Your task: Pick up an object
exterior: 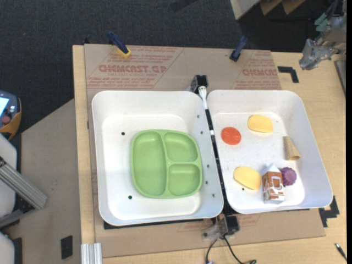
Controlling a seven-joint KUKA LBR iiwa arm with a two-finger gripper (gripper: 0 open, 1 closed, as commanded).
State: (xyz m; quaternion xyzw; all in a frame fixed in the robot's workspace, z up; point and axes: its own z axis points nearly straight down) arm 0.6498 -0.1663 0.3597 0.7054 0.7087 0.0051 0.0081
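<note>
Nothing is picked yet: the metal two-finger gripper point(318, 51) hovers far right, beyond the right white bin point(313, 172); whether its pincer is spread I cannot tell.

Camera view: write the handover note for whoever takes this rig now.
Claw: raised at the far right, beyond the bins, nothing visibly in it; finger state unclear.
Left bin: green divided tray.
Right bin: red disc, two yellow pieces, brown carton touching a purple lump, tan stick near the right wall.
Done: nothing picked yet.
Left: choose an object, descend, grasp, lift. The red disc sits apart from the rest, likely easiest.
</note>
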